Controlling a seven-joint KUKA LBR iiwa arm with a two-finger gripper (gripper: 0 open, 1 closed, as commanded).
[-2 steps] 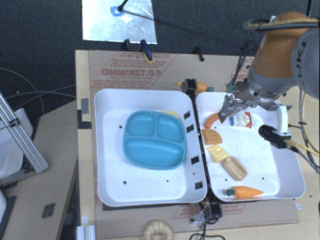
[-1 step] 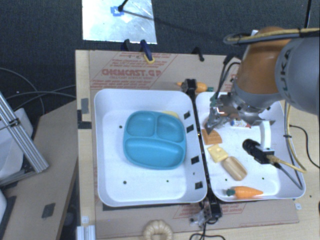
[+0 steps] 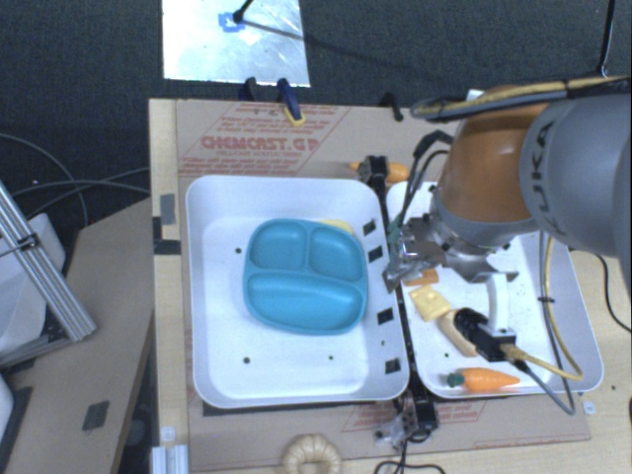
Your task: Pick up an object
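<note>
The gripper (image 3: pixel 407 265) hangs low at the right bin's (image 3: pixel 583 349) left wall; whether it grips anything I cannot tell. Nothing looks lifted: cheese (image 3: pixel 430 302) lies just beside it, a carrot (image 3: pixel 484 380) near the front edge. The pick remains undone.
</note>
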